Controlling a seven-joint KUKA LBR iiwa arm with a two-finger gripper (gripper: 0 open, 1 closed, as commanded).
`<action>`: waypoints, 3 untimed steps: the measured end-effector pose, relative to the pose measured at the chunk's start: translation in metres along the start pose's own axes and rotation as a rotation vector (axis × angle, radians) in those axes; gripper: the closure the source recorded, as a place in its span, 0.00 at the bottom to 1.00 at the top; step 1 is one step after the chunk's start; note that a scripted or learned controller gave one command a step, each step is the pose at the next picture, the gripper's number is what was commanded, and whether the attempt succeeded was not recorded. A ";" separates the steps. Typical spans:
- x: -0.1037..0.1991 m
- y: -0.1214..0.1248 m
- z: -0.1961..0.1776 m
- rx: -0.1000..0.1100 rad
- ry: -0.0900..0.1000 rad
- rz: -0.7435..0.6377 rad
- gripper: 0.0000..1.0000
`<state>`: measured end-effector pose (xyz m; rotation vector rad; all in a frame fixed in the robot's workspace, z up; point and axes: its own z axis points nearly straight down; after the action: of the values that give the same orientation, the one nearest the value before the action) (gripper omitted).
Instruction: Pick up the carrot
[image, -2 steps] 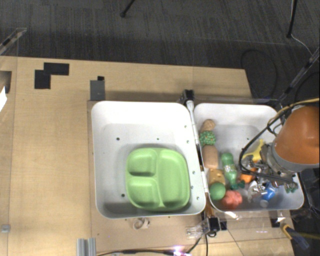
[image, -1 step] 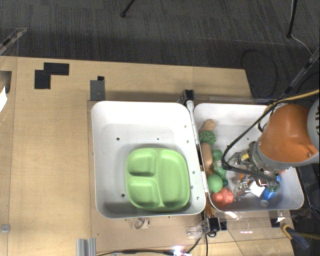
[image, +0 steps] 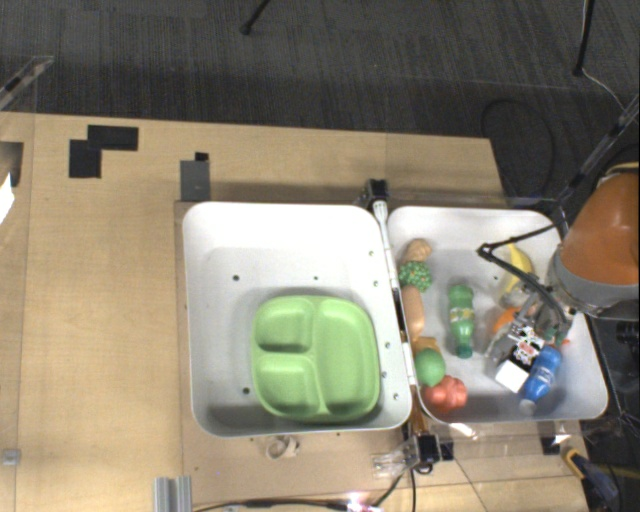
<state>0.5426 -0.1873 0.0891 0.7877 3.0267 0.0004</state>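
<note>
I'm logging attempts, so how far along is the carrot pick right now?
Done: the arm has reached over the right bin, with the pincer low among the toys. In hand: nothing I can confirm; a small orange piece, probably the carrot, lies just beside the pincer, partly hidden. Left: a clear grasp and the lift.

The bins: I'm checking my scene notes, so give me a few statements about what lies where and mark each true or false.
1. The green plate lies in the left bin. True.
2. The plate is one open dish with no compartments. False: it has three compartments.
3. The gripper is over the right bin. True.
4. The blue bottle lies in the left bin. False: it is in the right bin, near the gripper.
5. The green bottle lies in the right bin. True.
</note>
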 end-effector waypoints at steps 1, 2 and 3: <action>0.027 0.013 0.000 0.000 -0.001 0.489 0.00; 0.024 0.016 -0.013 -0.006 -0.010 0.479 1.00; 0.016 0.003 -0.107 -0.001 -0.003 0.365 1.00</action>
<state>0.5282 -0.1763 0.1956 1.3230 2.8304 0.0042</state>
